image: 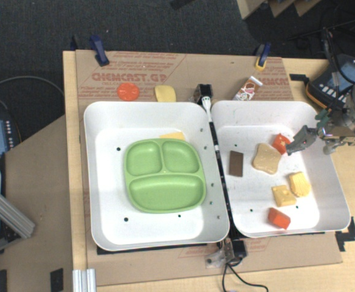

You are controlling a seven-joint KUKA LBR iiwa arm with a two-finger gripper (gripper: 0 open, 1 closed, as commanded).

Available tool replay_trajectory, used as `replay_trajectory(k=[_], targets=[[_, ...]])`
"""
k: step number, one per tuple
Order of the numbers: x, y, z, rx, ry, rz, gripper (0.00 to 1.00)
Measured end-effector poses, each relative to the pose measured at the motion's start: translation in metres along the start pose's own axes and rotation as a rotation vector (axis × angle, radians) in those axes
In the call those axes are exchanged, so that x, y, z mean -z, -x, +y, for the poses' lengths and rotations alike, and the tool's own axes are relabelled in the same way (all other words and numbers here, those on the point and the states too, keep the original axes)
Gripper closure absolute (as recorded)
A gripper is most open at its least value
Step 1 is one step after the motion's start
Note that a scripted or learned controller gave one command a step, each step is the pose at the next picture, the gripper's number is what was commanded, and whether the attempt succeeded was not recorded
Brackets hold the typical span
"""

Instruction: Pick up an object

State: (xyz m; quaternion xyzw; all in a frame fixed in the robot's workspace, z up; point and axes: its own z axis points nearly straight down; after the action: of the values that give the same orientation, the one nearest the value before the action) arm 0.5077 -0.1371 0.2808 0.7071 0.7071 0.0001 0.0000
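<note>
— Where does the camera sit?
— Fixed above the bench [44, 181], looking down at a slant on both bins, which lie left of the gripper [311, 140].

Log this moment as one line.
two-finger gripper: beside small red block | bin: right white bin | grasp: unconfirmed | green divided plate: left bin

On my bench [44, 163], a brown board [135, 69] carries two white bins. Behind the left bin lie an orange disc [128, 92] and a yellow block [165, 93]. A small packet [248, 89] lies behind the right bin. Two blue clamps [98, 49] grip the board's far edge.
</note>
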Motion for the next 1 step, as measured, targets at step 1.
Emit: replay_trajectory(k=[1], targets=[[-0.1468,0.0517,-0.0232,-0.007,-0.016,0.003,0.0]])
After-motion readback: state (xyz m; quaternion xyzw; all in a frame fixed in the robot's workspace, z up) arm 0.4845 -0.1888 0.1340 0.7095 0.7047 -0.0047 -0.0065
